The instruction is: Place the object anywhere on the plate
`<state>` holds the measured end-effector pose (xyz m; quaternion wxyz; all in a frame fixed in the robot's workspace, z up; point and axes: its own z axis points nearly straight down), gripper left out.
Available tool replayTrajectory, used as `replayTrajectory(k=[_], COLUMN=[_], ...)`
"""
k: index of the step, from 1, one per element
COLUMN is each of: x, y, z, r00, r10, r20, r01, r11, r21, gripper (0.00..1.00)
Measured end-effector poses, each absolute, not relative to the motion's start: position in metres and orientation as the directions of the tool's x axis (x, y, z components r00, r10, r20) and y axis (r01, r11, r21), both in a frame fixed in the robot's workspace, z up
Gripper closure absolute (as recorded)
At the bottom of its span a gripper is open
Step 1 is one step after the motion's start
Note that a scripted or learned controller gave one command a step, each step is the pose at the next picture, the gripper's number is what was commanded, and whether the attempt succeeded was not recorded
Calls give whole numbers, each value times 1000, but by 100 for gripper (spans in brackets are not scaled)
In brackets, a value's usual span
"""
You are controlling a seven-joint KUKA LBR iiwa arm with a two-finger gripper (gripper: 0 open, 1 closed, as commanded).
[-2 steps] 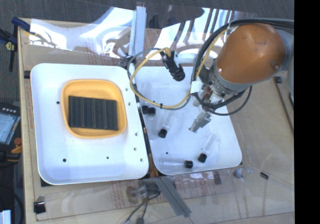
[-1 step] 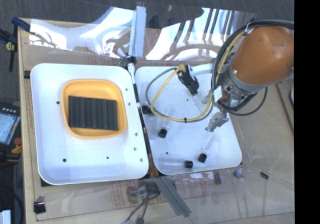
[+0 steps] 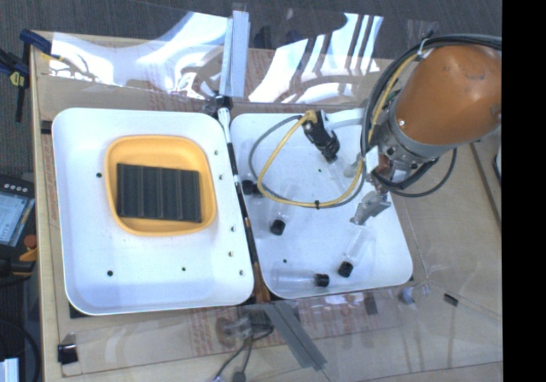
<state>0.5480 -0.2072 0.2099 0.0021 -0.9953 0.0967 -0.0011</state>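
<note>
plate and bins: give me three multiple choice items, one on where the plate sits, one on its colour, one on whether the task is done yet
1. Where does the plate sit?
A. in the left bin
B. in the right bin
C. on the bench outside both bins

2. What colour is the plate's rim?
A. blue
B. yellow
C. red

3. How does the task stand?
A. an object from the right bin lies on the plate
B. the plate has been lifted out of its bin
C. no object has been set on the plate, and the gripper is over the right bin

Answers:
1. A: the plate rests inside the left bin.
2. B: its rim is yellow around a dark ribbed centre.
3. C: only the dark ribbed centre shows on the plate, while the gripper hangs above the right bin.
</note>
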Motion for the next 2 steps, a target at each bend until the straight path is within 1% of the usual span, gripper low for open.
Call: replayTrajectory(k=[2], x=[548], y=[-207], z=[210], r00=[981], r10=[-193], r20=[2], r01=[-193], r11=[-981], r21=[-4], gripper=[0])
